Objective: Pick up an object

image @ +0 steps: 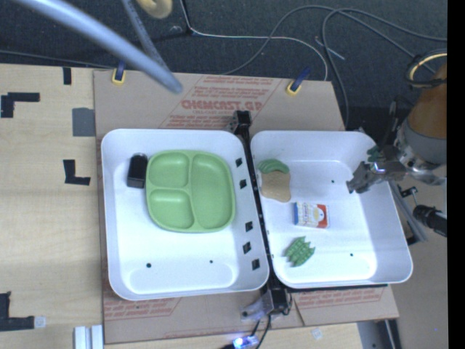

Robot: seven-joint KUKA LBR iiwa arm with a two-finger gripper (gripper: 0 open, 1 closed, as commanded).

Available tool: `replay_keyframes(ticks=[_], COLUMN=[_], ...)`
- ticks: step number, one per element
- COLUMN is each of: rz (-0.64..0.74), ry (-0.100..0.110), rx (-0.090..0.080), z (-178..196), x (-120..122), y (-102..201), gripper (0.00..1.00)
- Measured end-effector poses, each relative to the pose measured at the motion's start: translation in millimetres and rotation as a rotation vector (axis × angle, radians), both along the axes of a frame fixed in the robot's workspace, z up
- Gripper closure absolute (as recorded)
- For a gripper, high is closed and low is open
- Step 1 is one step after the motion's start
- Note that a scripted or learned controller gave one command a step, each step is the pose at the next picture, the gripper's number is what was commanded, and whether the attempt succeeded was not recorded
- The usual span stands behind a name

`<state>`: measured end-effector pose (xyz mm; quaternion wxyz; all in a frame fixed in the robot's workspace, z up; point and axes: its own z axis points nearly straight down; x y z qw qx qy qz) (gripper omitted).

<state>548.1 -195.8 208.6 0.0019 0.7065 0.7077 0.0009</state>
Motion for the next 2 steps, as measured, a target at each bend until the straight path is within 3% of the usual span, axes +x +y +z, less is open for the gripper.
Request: replay_keyframes(ticks=[2], rz=[0.004], ry=[0.005], rx=[0.003], z=[-7.1], x=[32.0], y=[105.9], gripper=[1.00])
